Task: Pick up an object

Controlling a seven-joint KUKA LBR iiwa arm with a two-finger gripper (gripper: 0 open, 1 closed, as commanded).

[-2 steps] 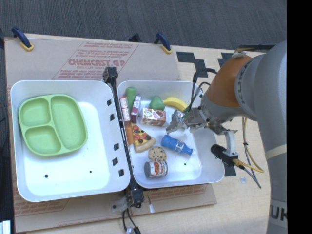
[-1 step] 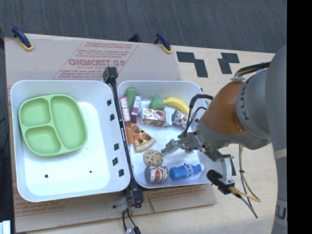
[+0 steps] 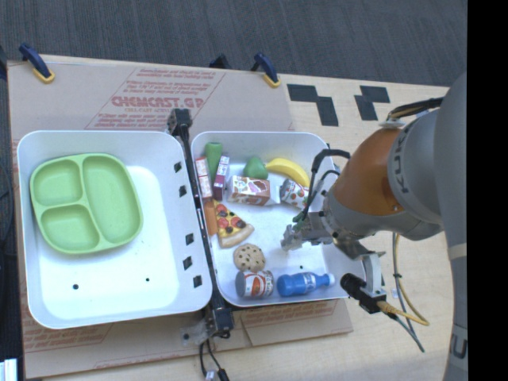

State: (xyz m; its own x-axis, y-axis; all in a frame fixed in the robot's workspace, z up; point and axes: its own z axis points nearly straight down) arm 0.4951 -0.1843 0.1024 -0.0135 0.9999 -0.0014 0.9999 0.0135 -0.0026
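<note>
Arm came in from the right, gripper low over the right bin, above bare white floor in its right-centre. Could not tell how far open the pincer was; the tip was small and dark, and nothing showed between it, so no hold claimed.

Task names no one object, so any item in the right bin counted. Candidates sat around the gripper: blue bottle just near of it, can left of the bottle, cookie to the gripper's left, pizza slice further left, banana on the far side, green cone beside the banana, a small printed packet near those. Left bin held a green divided tray, well apart and not relevant.

Judgement: step in hand was the descent onto a pick. To do it well, commit to one isolated target; the bottle or cookie looked closest. Centre over it before closing. The bottle lay on its side and would likely roll, so close across its narrow width. Stay off the bin wall.
</note>
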